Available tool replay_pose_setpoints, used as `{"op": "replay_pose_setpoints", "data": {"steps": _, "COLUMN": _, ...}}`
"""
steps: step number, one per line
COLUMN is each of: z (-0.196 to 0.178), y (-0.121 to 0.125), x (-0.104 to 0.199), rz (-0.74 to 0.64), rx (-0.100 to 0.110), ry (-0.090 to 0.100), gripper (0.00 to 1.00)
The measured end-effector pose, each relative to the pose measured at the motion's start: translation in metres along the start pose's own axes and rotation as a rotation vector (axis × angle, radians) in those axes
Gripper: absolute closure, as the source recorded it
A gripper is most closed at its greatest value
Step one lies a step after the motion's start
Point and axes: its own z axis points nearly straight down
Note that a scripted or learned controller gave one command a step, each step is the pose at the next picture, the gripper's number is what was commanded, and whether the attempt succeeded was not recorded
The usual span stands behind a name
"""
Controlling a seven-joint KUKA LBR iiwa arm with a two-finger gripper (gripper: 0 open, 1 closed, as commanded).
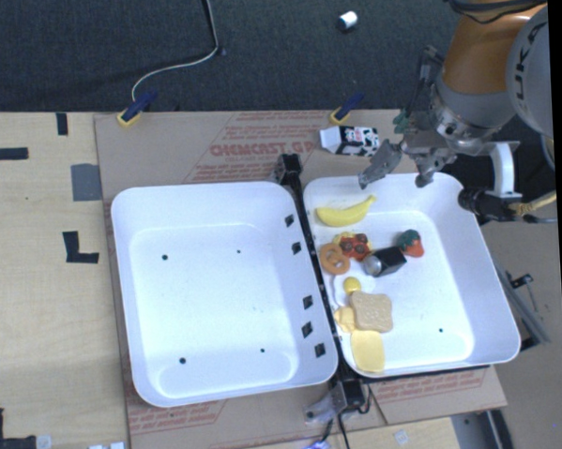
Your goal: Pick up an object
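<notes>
Where the right bin (472,284) comes nearest, a pale yellow piece (368,351) lies against a toast slice (372,311). Beyond them sit a black cylinder (387,260), a red-and-green piece (412,243) and a banana (345,211) — all by the divider side. Farther back the claw (403,168) hangs over the bin's far rim, fingers spread, pinching nothing.

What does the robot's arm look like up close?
The arm is fat and round, with a big orange band and a grey shell that carries dark letters at the right edge. Black cables loop over its top. Below sits a grey metal wrist, and the gripper ends in two thin grey fingers.
</notes>
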Motion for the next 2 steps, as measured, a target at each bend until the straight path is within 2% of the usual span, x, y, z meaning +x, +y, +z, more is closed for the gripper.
{"op": "replay_pose_setpoints", "data": {"steps": 1, "z": 0.0923, "y": -0.0352, "x": 0.0666, "rz": -0.004, "rx": 0.011, "ry": 0.003, "gripper": 0.0}}
{"op": "replay_pose_setpoints", "data": {"steps": 2, "z": 0.0865, "y": -0.0324, "x": 0.0624, "rz": 0.0, "rx": 0.001, "ry": 0.0, "gripper": 0.0}}
